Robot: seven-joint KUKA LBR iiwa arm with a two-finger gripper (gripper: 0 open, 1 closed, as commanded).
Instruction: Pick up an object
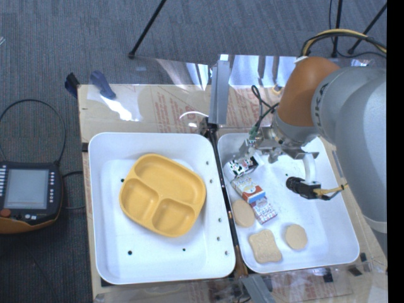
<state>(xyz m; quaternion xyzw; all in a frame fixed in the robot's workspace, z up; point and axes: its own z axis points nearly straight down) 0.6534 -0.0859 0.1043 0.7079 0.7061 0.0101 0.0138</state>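
My gripper [242, 164] hangs low over the upper left corner of the right bin [341, 232], at the end of the grey arm with the orange band [308, 93]. Just below it lies a small white and red carton [245, 185], with a second red and blue carton [262, 209] beside that. I cannot make out anything held by the gripper. A round tan biscuit [243, 213], a toast-shaped piece [265, 246] and another round biscuit [295, 237] lie nearer the front of the same bin.
A yellow divided plate [163, 194] lies in the left bin [107, 251]. A black fitting with a yellow cable [303, 187] hangs over the right bin's middle. A metal divider post [218, 100] rises behind the bins. A teach pendant [26, 193] rests off the bench at left.
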